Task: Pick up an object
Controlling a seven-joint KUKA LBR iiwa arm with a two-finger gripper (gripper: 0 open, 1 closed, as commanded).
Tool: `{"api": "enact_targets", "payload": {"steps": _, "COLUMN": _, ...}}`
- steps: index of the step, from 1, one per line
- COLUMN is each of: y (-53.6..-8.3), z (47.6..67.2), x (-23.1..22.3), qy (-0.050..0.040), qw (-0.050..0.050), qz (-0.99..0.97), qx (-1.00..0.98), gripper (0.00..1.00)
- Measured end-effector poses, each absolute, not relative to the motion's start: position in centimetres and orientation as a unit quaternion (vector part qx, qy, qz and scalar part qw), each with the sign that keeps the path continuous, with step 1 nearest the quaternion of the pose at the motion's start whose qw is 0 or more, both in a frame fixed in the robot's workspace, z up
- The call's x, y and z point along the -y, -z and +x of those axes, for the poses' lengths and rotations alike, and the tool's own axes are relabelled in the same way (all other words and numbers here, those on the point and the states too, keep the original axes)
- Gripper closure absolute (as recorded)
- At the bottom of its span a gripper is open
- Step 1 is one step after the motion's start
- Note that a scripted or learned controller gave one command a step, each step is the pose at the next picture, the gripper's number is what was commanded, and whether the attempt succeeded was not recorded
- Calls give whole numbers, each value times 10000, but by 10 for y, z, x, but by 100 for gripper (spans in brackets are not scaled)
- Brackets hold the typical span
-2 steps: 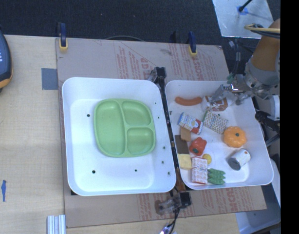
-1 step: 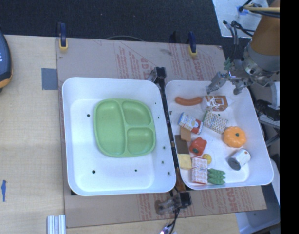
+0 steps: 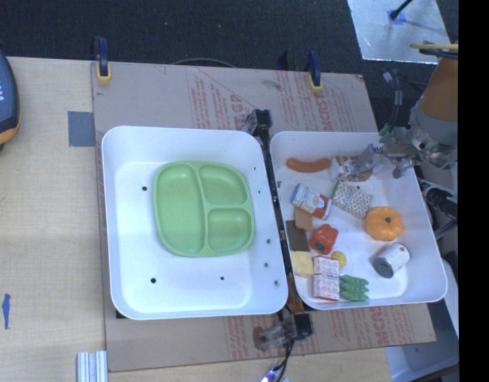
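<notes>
In the camera view my gripper (image 3: 370, 159) hung at the upper right of the right bin (image 3: 434, 277), near the sausage (image 3: 308, 165); its state I could not tell. The pumpkin (image 3: 384, 223), carton (image 3: 310, 200) and other toys lay in the bin, so nothing was picked yet.

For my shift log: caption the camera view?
Hand at the right bin's far edge over toy food; green plate alone in the left bin.

Right bin (image 3: 420, 213) is loaded with small items: sausage (image 3: 308, 165), orange pumpkin (image 3: 384, 224), red pepper (image 3: 324, 238), white can (image 3: 390, 259) (lying sideways), green beans (image 3: 354, 288).
</notes>
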State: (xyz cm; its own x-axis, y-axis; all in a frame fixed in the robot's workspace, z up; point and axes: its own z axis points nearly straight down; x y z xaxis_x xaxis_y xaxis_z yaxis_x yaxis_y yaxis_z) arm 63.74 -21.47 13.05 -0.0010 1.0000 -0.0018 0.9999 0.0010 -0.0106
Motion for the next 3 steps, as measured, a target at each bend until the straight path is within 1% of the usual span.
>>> {"api": "enact_targets", "payload": {"steps": 1, "y": -201, "z": 637, "x": 145, "qy": 20, "qw": -14, "qz": -7035, "qx": 7107, "gripper": 0}}
{"api": "enact_targets", "payload": {"steps": 2, "y": -164, "z": 600, "x": 167, "qy": -34, "qw": 26, "qz": -7059, "qx": 7083, "gripper": 0}}
{"api": "enact_targets", "payload": {"steps": 3, "y": -91, "z": 639, "x": 185, "qy": -17, "qw": -2, "qz": -7050, "qx": 7092, "gripper": 0}}
